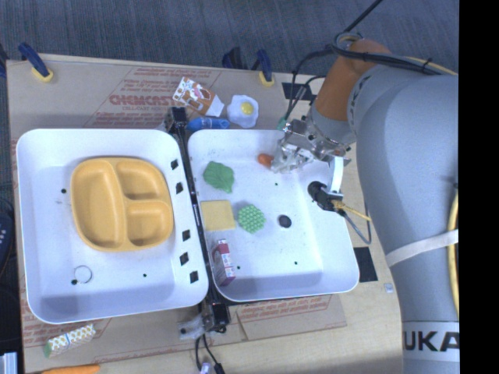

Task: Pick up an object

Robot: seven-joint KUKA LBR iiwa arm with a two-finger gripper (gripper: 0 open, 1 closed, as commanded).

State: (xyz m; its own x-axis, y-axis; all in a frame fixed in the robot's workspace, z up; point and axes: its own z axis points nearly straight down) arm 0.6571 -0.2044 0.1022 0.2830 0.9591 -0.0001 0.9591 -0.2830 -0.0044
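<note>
My gripper (285, 160) hangs low over the back right part of the right bin (327, 267), just right of a small orange object (265, 160) that lies at its fingertips. Further left in that bin lie a green leafy toy (219, 176), a yellow square block (217, 215), a green bumpy ball (250, 218), a small dark disc (284, 222) and a red-and-grey can (224, 260) near the front left wall.
The left bin (47, 294) holds a yellow divided plate (122, 202). Behind the bins lie a snack packet (192, 94), a blue item (207, 123) and a fried-egg toy (243, 110). A wrapped candy (70, 339) lies at the bench's front left.
</note>
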